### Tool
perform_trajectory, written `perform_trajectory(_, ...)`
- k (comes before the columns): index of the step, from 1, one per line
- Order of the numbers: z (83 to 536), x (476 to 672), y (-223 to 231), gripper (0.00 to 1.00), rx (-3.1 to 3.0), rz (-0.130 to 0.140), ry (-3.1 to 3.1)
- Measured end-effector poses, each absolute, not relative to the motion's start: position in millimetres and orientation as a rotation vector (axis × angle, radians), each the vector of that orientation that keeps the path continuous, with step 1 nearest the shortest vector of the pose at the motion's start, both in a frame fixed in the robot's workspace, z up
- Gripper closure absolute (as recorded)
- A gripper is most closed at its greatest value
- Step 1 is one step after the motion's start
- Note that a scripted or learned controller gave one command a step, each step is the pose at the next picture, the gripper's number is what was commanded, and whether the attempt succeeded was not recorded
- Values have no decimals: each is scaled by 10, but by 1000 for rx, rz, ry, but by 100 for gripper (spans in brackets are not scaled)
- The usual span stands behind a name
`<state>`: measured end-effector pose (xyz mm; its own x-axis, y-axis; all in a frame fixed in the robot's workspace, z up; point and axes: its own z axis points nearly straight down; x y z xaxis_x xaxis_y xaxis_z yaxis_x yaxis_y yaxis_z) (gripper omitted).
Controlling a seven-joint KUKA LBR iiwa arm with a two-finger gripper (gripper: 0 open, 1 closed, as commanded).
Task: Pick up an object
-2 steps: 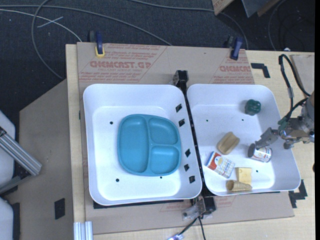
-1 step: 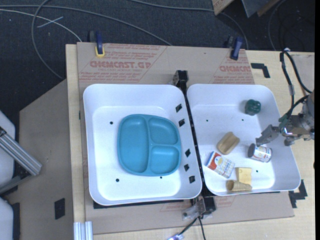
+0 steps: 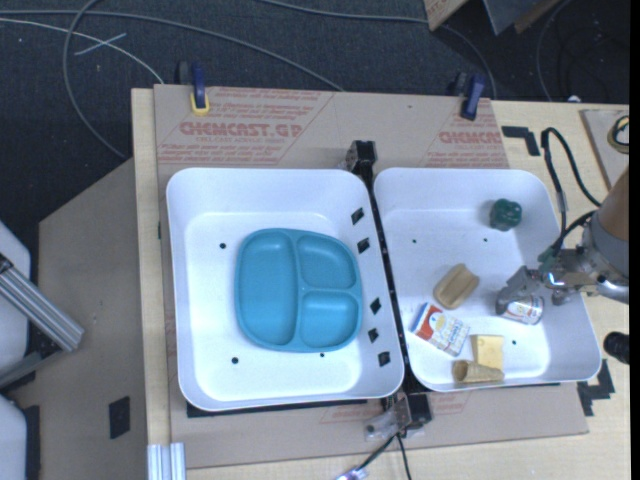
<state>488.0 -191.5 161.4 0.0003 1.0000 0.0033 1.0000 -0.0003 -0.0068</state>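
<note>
The arm [image 3: 610, 233] is reaching in from the right, and its pincer [image 3: 527, 290] is hanging low over the right-hand bin [image 3: 440, 193], near that bin's right wall. Directly beneath the pincer a small silvery can [image 3: 523, 311] is lying on its side on the bin floor; the pincer is sitting right at the can, but I cannot tell whether it is released or clenched, nor whether it is grasping the can at all. Other things are lying in the same bin: a dark green lump [image 3: 506, 213] is resting toward the far corner, a tan block [image 3: 456, 286] is lying tilted near the middle, a red and white packet [image 3: 441, 328] is lying just beside it toward the near side, and a yellow wedge [image 3: 487, 353] is sitting close to the near rim, with a brownish piece [image 3: 472, 372] touching it. In the left-hand bin [image 3: 195, 203] a blue divided plate [image 3: 297, 289] is lying flat in the middle. Both bins are sitting side by side on the brown bench [image 3: 250, 118].
</note>
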Motion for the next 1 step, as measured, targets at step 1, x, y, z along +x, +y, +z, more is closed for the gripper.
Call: perform_trajectory(1,1196,4834,-1953,0,-2222,0,-2220)
